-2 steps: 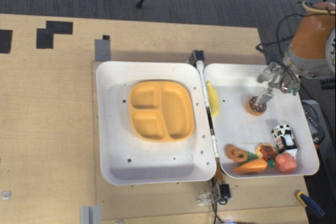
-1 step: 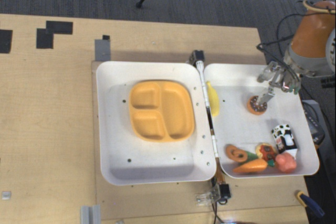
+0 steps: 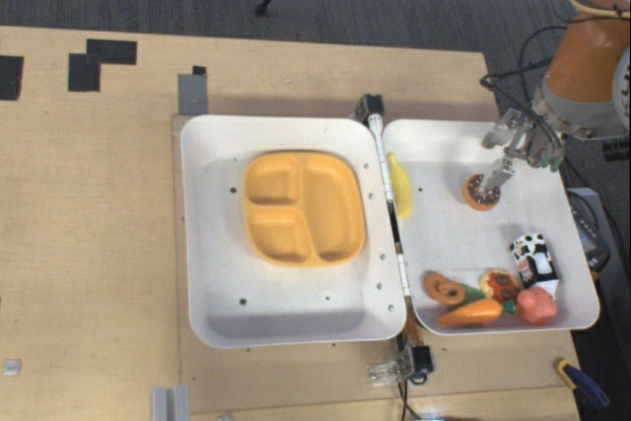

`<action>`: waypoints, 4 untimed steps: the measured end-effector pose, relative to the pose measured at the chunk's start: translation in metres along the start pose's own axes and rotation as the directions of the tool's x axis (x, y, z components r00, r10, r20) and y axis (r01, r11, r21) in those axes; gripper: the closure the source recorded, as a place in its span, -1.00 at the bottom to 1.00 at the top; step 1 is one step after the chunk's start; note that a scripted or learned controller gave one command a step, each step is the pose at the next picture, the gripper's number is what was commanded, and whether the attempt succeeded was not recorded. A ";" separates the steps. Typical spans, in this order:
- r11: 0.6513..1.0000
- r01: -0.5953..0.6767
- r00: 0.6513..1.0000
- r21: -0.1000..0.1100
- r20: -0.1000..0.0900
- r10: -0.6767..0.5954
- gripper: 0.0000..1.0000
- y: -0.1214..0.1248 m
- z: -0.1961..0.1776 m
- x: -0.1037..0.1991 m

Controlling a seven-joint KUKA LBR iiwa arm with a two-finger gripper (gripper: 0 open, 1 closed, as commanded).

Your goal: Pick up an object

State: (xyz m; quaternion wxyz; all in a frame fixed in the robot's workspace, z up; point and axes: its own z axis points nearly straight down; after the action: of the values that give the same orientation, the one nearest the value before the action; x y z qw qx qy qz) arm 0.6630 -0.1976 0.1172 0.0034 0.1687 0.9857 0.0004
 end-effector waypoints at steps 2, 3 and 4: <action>0.997 -0.077 0.997 -0.001 0.002 0.077 1.00 -0.043 0.007 0.098; 0.871 -0.491 0.871 0.002 -0.001 0.491 1.00 0.014 -0.065 0.150; 0.873 -0.488 0.873 -0.002 0.004 0.488 1.00 0.015 -0.076 0.148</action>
State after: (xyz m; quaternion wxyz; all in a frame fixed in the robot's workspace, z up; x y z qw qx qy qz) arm 0.5278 -0.1341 0.1925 0.0052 0.4116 0.9113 0.0013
